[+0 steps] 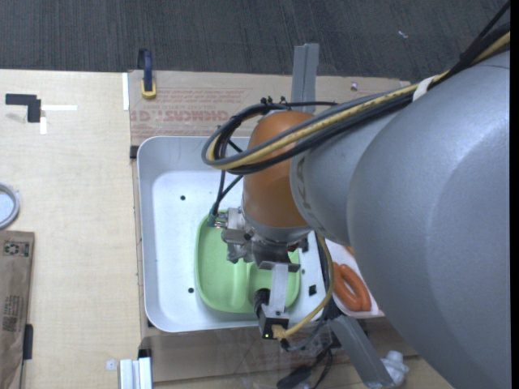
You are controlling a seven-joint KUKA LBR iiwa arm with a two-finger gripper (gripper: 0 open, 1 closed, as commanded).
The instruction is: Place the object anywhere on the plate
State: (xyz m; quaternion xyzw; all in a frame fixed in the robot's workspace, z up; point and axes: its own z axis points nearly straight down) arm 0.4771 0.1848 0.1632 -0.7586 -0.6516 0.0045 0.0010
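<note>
A light green plate (217, 272) lies in the near half of the left white bin (166, 217), partly covered by the arm. My gripper (253, 254) hangs directly over the plate's right part, hidden under the orange band and wrist. An orange object (351, 288) peeks out at the right, in the neighbouring bin, just past the arm's edge. Whether anything is held is hidden from me.
The large grey arm (422, 209) covers the right bin and much of the view. A roll of tape (6, 207) and a brown packet (15, 298) lie on the bench at the left. A clamp (146, 73) stands behind the bin.
</note>
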